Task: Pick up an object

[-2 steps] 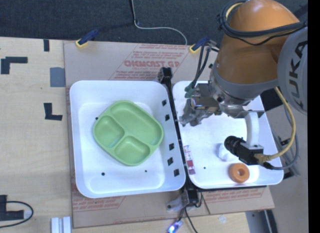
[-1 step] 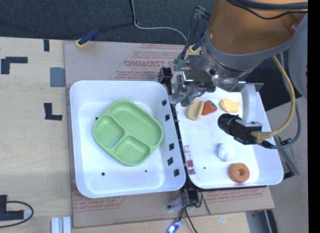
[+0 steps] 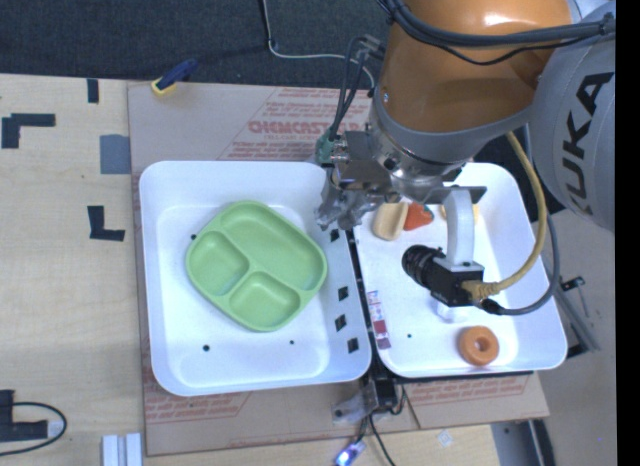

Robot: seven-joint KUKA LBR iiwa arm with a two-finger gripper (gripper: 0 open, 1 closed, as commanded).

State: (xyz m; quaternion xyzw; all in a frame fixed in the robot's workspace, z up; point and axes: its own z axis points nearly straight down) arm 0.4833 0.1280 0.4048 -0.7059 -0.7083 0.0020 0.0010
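The claw (image 3: 343,202) is positioned over the wall shared by the two bins; open or closed cannot be told. A tan piece (image 3: 388,219) and an orange piece (image 3: 418,217) are noted just beside it in the right bin (image 3: 525,254). An orange ring (image 3: 480,345) is recorded near that bin's front corner, and a green divided plate (image 3: 257,265) in the left bin (image 3: 162,254).

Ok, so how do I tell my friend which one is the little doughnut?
Look at the right-hand white bin, the one without the green divided plate. In its near right corner lies an orange toy doughnut. It is the only ring with a hole, lying on its own.
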